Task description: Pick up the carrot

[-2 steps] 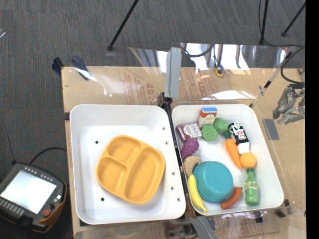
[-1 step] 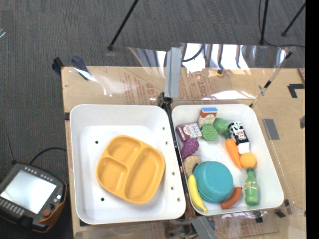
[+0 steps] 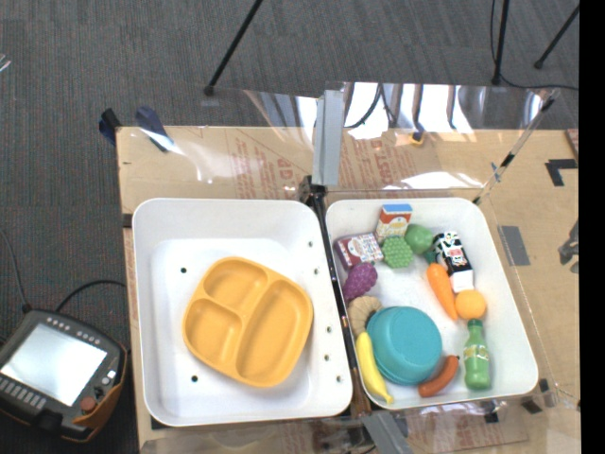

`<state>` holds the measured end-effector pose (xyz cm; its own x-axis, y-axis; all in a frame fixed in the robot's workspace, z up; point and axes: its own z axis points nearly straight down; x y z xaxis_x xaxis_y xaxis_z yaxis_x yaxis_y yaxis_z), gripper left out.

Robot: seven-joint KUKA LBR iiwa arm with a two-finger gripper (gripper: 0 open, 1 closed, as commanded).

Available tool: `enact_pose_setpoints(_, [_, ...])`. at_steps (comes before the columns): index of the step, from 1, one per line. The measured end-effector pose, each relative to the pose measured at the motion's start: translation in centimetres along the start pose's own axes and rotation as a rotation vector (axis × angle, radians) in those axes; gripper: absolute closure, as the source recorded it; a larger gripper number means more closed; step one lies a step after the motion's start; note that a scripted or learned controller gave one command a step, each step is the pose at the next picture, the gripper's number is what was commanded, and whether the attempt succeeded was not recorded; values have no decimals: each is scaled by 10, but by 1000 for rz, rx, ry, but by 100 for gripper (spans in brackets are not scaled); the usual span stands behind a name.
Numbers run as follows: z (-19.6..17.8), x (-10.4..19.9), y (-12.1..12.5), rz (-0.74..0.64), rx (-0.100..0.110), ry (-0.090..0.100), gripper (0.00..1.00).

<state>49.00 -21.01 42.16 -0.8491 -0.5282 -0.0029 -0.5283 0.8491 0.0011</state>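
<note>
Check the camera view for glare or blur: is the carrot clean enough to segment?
Camera view: strong glare on the clear panel behind the bins, none on the carrot. Right bin evenly lit, with soft shadows; the carrot's edges are fairly sharp, but its lower end touches the similarly coloured orange, so they may merge. Slight softness overall.

Even, bright overhead light. Strong glare on clear panel (image 3: 416, 112) at far side. White bins (image 3: 156, 253) near blown out. Soft shadows, slight overall blur, dark carpet (image 3: 95, 45) dim.
</note>
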Motion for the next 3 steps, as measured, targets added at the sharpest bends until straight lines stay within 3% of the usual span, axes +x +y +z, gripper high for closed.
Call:
enact_pose_setpoints(1, [-18, 3, 1, -115, 1, -1, 100])
enact_pose_setpoints(2, [-7, 1, 0, -200, 0, 0, 100])
enact_pose_setpoints(3, [29, 6, 3, -326, -1, 0, 100])
